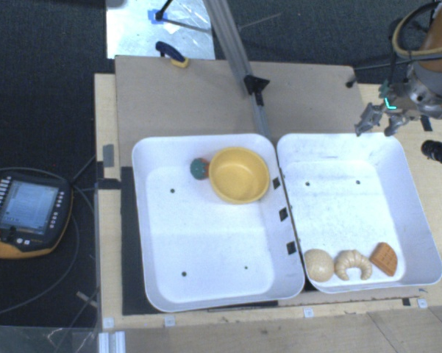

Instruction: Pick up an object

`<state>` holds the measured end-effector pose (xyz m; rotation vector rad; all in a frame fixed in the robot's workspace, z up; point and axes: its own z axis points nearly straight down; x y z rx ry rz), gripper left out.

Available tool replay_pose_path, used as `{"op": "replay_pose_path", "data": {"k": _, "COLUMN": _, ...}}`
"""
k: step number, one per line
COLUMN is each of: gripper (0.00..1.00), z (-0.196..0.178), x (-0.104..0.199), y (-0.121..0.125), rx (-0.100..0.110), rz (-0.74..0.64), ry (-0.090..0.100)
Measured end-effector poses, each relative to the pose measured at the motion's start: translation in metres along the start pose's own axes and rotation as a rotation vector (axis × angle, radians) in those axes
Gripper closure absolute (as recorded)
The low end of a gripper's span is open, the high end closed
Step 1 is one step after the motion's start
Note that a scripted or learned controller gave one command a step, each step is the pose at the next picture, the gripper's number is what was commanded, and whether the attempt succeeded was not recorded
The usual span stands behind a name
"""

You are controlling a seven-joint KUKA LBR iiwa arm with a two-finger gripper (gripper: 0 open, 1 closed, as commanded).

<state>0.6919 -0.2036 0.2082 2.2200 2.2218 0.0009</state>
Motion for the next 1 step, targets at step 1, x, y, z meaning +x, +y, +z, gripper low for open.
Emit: {"op": "replay_pose_path", "data": {"k": 1, "gripper": 0.00, "z": 0.0000, "x": 0.0000, "y": 0.0000, "rx": 0.000, "rz": 0.000, "ry": 0.000}}
